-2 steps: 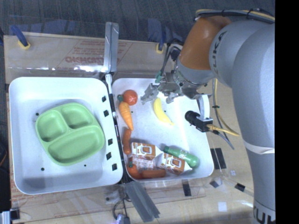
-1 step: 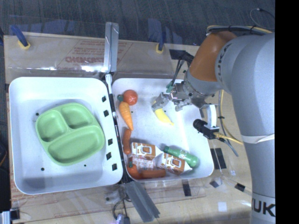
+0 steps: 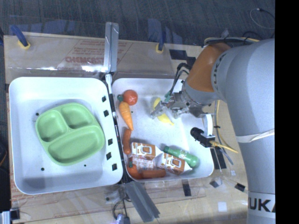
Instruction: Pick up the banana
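Beneath the metal gripper (image 3: 161, 107), a curved, smooth yellow banana (image 3: 164, 119).

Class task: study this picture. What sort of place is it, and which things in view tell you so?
Probably a robotics lab bench for pick-and-place trials, not a kitchen. A grey KUKA arm reaches over two white bins; toy food such as a carrot and tomato lies in one, a green divided plate in the other.

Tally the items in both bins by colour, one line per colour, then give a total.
Green: 2, the divided plate and the bottle
Orange: 3, the carrot and two cartons
Red: 2, the tomato and the sausage
Yellow: 1, the banana by the gripper
Total: 8
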`<state>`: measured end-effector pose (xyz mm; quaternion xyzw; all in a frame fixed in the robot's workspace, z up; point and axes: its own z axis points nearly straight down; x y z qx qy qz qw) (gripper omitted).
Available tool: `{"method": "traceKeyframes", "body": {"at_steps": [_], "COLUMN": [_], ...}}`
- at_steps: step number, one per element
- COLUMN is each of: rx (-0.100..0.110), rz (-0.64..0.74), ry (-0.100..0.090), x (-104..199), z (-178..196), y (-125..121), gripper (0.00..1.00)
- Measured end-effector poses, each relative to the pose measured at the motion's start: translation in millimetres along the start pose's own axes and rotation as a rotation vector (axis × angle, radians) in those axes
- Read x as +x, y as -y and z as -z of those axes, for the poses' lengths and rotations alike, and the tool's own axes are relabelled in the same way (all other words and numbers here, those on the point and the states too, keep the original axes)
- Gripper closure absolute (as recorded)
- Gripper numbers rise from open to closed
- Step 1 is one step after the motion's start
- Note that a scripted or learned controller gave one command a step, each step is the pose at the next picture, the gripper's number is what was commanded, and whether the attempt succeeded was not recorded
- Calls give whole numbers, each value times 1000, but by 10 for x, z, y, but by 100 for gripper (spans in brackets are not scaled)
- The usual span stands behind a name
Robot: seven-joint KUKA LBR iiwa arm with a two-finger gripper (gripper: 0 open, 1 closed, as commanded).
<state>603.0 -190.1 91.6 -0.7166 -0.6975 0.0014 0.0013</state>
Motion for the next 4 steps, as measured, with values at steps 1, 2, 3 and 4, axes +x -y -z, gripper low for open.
{"method": "traceKeyframes", "body": {"at_steps": [1,2,3,4], "rx": [0,0,2,-1], "rz": [26,30,-297,-431], "ry": [-1,0,-2,-2], "x": [107,102,-6,649], "z": [-2,100,-5,1067], "y": [396,395,634,571], "gripper": [0,100,100,100]}}
